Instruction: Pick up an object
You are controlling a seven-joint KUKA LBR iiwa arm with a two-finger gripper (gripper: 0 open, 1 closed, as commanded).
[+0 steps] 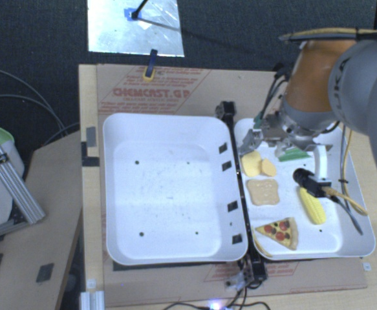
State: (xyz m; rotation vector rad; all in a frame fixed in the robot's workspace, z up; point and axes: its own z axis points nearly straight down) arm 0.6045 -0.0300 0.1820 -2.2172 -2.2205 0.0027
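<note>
Camera view: the arm [333, 76] reaches in from the right, over the far end of the right bin [333, 237]. The gripper [268, 141] sits low at that bin's far-left corner, just far of two yellow cheese pieces [258, 165]; open or closed, cannot tell. A green piece [298, 154] is partly under the wrist. The toast slice [263, 191] lies just near of the cheese, the corn cob [312, 205] to its right, the pizza slice [280, 231] in the near-left corner. The left bin [169, 192] is alongside.

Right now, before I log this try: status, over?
Tool over right bin's far end. Nearest: yellow wedge, green piece. Toast, corn, pizza slice in bin's near half.
</note>
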